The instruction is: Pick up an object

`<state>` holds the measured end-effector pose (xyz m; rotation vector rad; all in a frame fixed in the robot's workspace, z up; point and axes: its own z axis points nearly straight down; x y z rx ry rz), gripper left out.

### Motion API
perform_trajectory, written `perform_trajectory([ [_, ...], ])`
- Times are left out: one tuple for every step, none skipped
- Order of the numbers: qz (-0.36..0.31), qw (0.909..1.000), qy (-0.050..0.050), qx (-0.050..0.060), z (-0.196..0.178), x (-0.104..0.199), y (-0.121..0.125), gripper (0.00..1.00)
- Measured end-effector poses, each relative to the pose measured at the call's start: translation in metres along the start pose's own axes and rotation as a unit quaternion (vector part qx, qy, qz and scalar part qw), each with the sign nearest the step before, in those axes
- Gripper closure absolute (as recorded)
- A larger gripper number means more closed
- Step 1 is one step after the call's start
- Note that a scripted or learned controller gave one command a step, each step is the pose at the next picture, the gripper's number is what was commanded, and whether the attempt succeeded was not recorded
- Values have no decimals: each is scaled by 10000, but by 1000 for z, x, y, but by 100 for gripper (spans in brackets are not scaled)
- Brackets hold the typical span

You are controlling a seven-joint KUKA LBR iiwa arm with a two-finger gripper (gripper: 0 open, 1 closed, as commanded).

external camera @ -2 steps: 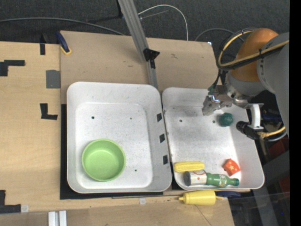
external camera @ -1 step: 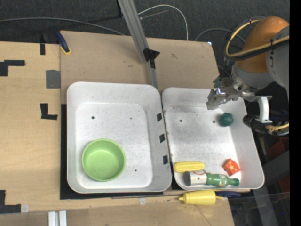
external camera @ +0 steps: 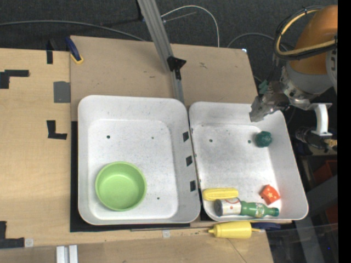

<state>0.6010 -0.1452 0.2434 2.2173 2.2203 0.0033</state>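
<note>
Tool (external camera: pixel 259 114) poised over right bin's (external camera: pixel 285 147) far rim, grip state impossible to tell. Green ball (external camera: pixel 264 139) just nearer, toward bench's front edge; short descent forward probably needed.

A wooden bench (external camera: pixel 33 147) bears two shallow white bins, the left bin (external camera: pixel 88 114) and the right bin (external camera: pixel 285 163) touching along their inner edges. A grey metal pole (external camera: pixel 156 26) slants down from the top to the bins' junction, with thin cables (external camera: pixel 192 10) looping behind. Black tape marks (external camera: pixel 54 129) dot the bench's left side, and a blue-and-yellow clamp (external camera: pixel 74 50) sits near the board's far corner.
</note>
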Motion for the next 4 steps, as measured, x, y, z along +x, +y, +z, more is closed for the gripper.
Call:
perform_trajectory([
  [-28,10000,14,29,4,61,1,100],
  [-21,10000,12,40,12,111,-18,100],
  [-25,10000,11,40,22,167,-29,100],
  [-32,10000,14,28,9,219,-33,100],
])
